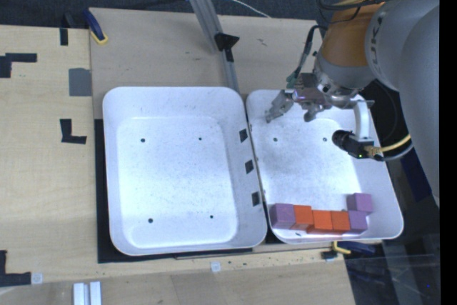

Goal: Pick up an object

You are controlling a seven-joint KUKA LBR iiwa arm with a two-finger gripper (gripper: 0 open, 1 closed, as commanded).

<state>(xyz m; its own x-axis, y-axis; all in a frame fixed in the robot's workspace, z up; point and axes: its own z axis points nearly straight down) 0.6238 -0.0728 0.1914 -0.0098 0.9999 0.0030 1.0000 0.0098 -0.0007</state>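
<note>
Several foam blocks lie in a row along the near edge of the right bin (371,175): a purple block (283,214), an orange block (303,216), a longer orange block (332,221) and a purple block (359,203) at the right end. My gripper (294,110) hangs over the far part of that bin, well away from the blocks. Its two fingers are spread apart with nothing between them.
The left bin (175,168) sits beside the right one. A slanted metal pole (203,7) rises behind the bins. The arm's grey body and orange band (357,18) fill the upper right. A black cable with a connector (353,143) hangs over the right bin.
</note>
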